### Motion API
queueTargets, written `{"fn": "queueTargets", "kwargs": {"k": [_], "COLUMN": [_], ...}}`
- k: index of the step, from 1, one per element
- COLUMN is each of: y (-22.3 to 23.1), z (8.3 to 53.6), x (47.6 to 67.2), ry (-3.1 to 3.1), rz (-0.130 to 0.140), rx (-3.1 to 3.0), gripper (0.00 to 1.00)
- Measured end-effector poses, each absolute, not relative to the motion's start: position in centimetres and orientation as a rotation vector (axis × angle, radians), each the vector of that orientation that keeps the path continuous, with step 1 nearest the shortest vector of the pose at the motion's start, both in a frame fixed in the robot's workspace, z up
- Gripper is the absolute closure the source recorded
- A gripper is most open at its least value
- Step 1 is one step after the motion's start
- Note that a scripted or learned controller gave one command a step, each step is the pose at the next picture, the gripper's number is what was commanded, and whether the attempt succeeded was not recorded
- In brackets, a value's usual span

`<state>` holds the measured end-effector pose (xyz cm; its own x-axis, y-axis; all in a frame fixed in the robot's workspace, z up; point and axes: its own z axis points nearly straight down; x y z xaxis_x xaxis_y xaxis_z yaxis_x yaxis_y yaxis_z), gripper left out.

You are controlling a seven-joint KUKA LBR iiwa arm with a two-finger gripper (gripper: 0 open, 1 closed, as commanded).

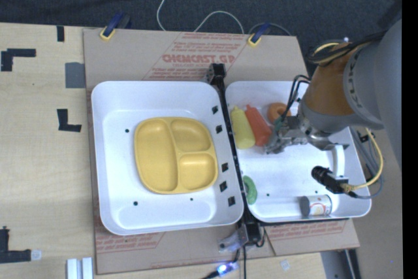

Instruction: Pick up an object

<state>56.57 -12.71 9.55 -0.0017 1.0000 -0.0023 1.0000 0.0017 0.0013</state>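
Yellow divided plate lies left of the bins' divider; right of it sit a yellow piece and an orange-red piece, the likely target. Just right, the end effector hovers in approach; its state I cannot tell; next, probably descend onto them

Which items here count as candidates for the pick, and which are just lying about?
Candidates, right bin:
- yellow piece by the divider
- red-orange piece beside it
- orange item, next to the gripper
- green item, near corner
- small can on its side

Lying about:
- yellow divided plate, left bin
- cardboard sheet
- cables
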Motion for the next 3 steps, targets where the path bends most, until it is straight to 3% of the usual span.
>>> {"fn": "queueTargets", "kwargs": {"k": [2,3], "y": [-13.2,-13.2], "z": [20.6,23.3], "x": [56.6,56.7], "ry": [2.219,2.222], "rz": [0.003,0.002], "rx": [2.218,2.219], "gripper": [1.00,1.00]}}
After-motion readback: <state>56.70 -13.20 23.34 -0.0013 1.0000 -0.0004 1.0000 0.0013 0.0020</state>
